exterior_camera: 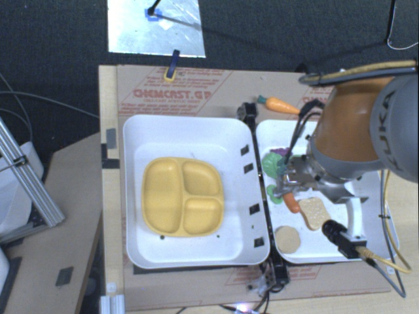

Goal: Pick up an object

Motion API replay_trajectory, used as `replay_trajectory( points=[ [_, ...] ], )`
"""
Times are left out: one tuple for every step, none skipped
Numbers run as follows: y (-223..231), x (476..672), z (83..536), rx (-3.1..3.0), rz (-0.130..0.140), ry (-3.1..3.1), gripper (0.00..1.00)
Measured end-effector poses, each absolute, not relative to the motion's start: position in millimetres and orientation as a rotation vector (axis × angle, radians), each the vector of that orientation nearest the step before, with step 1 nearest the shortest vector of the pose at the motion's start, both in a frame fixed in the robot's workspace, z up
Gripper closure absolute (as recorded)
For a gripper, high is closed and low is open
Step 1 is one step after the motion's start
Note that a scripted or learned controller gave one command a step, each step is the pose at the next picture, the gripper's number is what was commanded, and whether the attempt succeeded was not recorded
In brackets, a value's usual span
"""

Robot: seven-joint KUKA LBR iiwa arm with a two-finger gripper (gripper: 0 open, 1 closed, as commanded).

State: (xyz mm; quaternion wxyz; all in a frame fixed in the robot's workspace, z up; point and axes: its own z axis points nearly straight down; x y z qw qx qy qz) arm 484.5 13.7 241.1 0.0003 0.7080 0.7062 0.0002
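Beside the jaws (280, 190), orange carrot piece (292, 205), bread slice (313, 212)

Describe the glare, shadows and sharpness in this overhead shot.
Camera view: the metal sheet above the bench shows bright patchy glare; the two white bins are brightly lit, nearly washed out; the yellow divided tray shows soft shading in its compartments; the arm, nearest the lens, looks slightly soft.

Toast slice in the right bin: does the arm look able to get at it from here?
Probably yes. The toast lies flat in the right bin, top uncovered, just below the tool. A small orange piece touches its left edge and may crowd a grasp.
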Motion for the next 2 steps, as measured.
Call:
replay_trajectory(
  points=[
    [69.6, 487.3, 289.4, 2.209, 0.01, 2.231, 1.0],
    [67.6, 488.2, 432.3, 2.207, 0.026, 2.22, 1.0]
  ],
)
